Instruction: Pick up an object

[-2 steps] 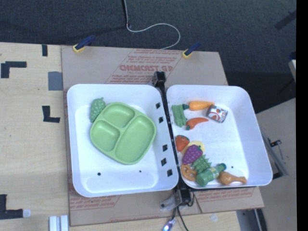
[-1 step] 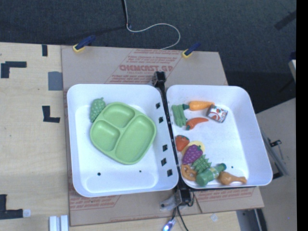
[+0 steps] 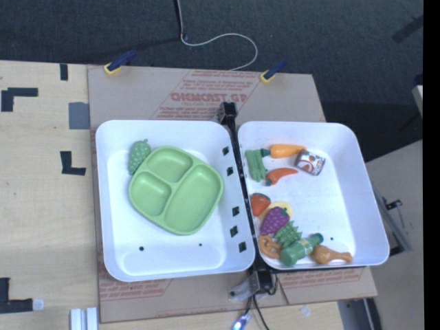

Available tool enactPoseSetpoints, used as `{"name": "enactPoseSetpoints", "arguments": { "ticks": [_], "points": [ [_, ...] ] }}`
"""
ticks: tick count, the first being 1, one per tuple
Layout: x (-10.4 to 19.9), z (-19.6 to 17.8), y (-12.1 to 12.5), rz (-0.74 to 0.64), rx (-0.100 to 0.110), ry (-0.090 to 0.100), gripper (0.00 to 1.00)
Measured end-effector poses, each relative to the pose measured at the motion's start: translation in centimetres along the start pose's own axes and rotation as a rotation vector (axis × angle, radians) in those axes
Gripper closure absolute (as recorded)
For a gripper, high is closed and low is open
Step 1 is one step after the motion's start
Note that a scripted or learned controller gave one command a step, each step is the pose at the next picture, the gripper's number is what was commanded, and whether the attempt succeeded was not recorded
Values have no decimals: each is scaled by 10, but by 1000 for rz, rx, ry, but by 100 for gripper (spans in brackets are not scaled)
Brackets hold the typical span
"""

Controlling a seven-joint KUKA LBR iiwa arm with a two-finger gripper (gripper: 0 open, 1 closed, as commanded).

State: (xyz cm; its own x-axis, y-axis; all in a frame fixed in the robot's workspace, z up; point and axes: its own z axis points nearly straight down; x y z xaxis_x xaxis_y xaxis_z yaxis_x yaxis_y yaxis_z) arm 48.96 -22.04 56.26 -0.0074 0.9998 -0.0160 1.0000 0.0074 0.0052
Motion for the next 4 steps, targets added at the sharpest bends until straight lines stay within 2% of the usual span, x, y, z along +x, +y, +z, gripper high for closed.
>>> {"name": "enactPoseSetpoints", "arguments": {
  "ticks": [3,4],
  "points": [
    [2,-31,3,-5,-3,-5,100],
    [1,194,-8,8,22,22,100]
  ]
}}
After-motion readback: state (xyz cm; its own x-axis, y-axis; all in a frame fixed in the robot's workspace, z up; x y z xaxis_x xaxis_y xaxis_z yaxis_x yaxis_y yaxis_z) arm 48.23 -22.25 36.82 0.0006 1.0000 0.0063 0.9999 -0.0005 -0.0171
